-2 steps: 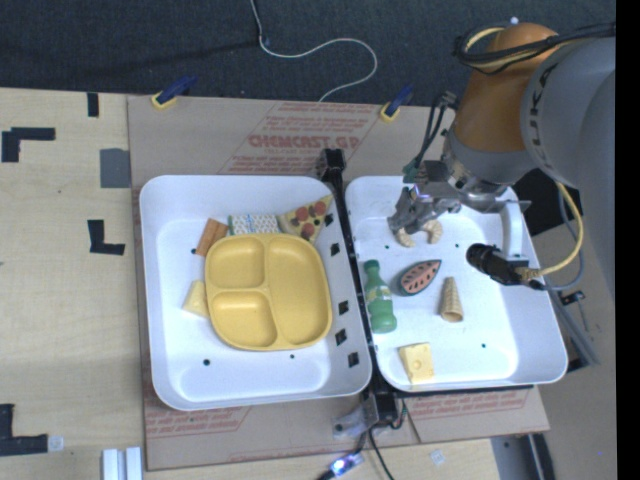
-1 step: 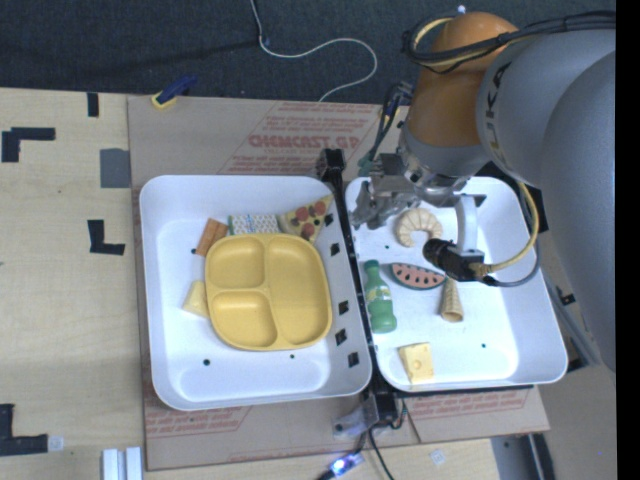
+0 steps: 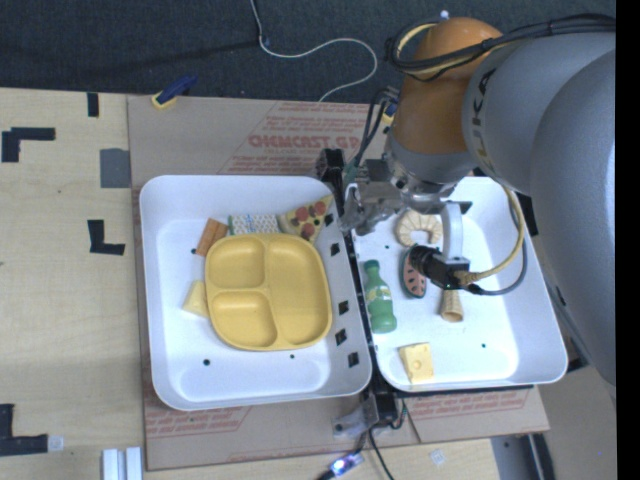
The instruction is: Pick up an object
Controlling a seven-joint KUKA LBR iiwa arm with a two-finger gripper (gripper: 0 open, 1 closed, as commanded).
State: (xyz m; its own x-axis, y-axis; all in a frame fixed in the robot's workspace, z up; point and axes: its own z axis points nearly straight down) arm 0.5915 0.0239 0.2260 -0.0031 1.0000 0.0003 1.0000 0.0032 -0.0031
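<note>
My gripper [image 3: 352,208] hangs over the top of the divider between the two bins, below the orange band of the arm. Just under it in the right bin [image 3: 500,363] lies a green bottle [image 3: 378,295]. To the bottle's right are a watermelon slice [image 3: 414,271], an ice-cream cone [image 3: 452,305] and a pale croissant [image 3: 418,228], partly hidden by the wrist. A yellow cheese wedge [image 3: 417,360] rests near that bin's front. A pizza slice [image 3: 308,218] lies in the left bin, just left of the gripper.
The left bin [image 3: 170,368] holds a large yellow divided plate [image 3: 268,291], with an orange piece [image 3: 210,236], a patterned piece [image 3: 252,225] and a yellow piece [image 3: 195,296] tucked around it. A cable [image 3: 505,263] loops from the wrist over the right bin.
</note>
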